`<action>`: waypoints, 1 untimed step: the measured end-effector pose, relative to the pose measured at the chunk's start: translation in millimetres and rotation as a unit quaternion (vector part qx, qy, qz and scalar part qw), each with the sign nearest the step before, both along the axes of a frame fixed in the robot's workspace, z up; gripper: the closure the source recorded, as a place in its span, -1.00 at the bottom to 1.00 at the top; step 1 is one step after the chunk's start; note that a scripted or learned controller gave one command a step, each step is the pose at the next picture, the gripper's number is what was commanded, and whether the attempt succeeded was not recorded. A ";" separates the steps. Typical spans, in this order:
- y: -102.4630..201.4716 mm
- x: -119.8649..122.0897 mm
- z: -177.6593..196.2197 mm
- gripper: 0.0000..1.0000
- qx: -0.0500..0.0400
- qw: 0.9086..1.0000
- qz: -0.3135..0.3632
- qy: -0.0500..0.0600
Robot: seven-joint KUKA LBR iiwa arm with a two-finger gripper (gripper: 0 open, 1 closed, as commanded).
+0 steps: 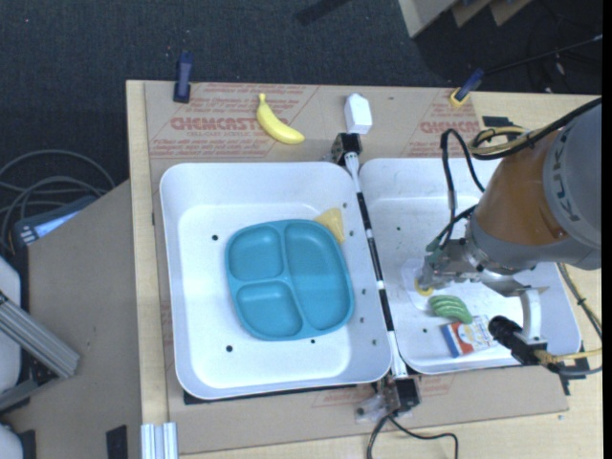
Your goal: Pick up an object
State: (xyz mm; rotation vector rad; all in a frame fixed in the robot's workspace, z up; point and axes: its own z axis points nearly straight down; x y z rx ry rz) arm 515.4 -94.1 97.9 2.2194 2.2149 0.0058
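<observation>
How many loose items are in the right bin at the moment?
2 visible: a green object just below the tool, and a small red-white-blue packet nearer the front edge. The arm covers part of the bin, so more may be hidden.

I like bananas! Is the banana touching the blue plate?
Apart. The camera view shows the banana on the bench outside the bins, the blue plate inside the left bin.

A banana [278,122] lies on the cardboard [220,122] behind the bins.

Arm [535,199] from right, jaws downward.
</observation>
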 end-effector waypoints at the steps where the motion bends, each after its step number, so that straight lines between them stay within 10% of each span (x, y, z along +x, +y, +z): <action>1: 0.8 -1.2 -1.6 -1.00 0.001 1.000 0.000 0.002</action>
